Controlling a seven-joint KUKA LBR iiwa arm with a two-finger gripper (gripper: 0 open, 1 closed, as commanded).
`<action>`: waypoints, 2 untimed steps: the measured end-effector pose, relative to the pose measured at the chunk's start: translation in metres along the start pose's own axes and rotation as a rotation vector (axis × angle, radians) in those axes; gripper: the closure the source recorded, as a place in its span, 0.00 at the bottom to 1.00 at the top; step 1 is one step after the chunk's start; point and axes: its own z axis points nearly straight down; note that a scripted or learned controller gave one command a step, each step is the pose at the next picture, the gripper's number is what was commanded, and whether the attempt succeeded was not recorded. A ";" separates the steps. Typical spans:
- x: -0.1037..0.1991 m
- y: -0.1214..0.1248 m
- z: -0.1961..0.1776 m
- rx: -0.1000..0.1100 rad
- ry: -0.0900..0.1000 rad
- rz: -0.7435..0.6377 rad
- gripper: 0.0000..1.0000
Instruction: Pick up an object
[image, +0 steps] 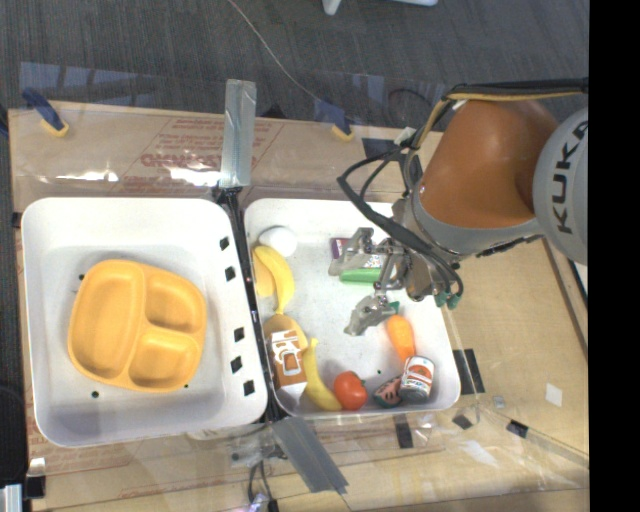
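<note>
A: Where is the arm?

B: The grey arm with the orange band (485, 165) fills the upper right of the frame and reaches down-left over the right shallow white bin (320, 215). Its metal 2-finger hand (372, 312) hangs over the middle of that bin, just left of the small orange carrot (401, 335).

A: Open or closed?

B: I cannot tell; the metal parts blur together, and I see nothing between them.

A: What lies in that bin?

B: Along the left wall, a white round ball (279, 240) at the upper end, then a yellow banana (275, 275) below it, then a brown bottle with an orange-and-white label (286, 355). A second, slimmer yellow banana (317, 382) curves along the lower edge, touching a red tomato (349, 389). To the right of the tomato sits a small dark object (387, 393), too blurred to name, and beside it a red-and-white can (417, 378) in the lower right corner. The carrot lies just above the can. A green and purple item (352, 262) lies near the upper centre, partly under the wrist.

A: And the other bin?

B: The left shallow white bin (50, 250) holds a yellow plastic tray with 3 compartments (137, 323), tilted a little, near the centre of that bin. Both bins rest on the brown bench (130, 140).
</note>
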 end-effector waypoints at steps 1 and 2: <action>-0.001 -0.083 0.121 -0.004 0.011 0.114 0.00; -0.055 -0.091 0.173 -0.002 0.000 0.223 0.00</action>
